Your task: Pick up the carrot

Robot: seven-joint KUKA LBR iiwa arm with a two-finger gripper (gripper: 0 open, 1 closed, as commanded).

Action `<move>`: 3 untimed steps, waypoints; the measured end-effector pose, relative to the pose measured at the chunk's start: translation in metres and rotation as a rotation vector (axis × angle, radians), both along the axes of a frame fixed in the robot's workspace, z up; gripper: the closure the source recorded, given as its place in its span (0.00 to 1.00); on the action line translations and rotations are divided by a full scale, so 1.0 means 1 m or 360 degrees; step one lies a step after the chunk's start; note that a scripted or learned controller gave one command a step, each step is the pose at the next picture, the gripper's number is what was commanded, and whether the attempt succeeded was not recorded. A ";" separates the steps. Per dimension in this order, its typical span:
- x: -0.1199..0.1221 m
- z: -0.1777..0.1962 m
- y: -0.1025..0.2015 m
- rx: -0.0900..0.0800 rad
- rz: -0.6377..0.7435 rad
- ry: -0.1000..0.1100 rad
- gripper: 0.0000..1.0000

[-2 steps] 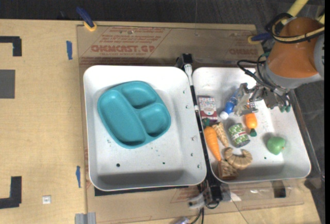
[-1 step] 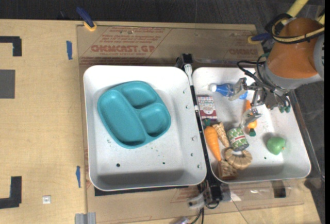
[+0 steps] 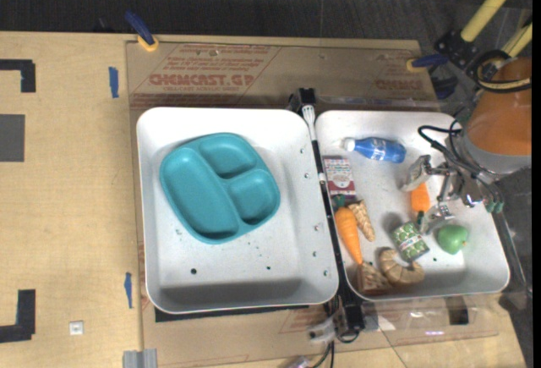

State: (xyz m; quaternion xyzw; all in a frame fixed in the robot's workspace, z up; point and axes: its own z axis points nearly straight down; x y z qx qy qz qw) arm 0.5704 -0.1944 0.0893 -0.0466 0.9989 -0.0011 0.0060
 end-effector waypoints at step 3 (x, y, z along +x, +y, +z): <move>0.031 0.002 -0.011 -0.0007 0.0734 -0.0006 1.00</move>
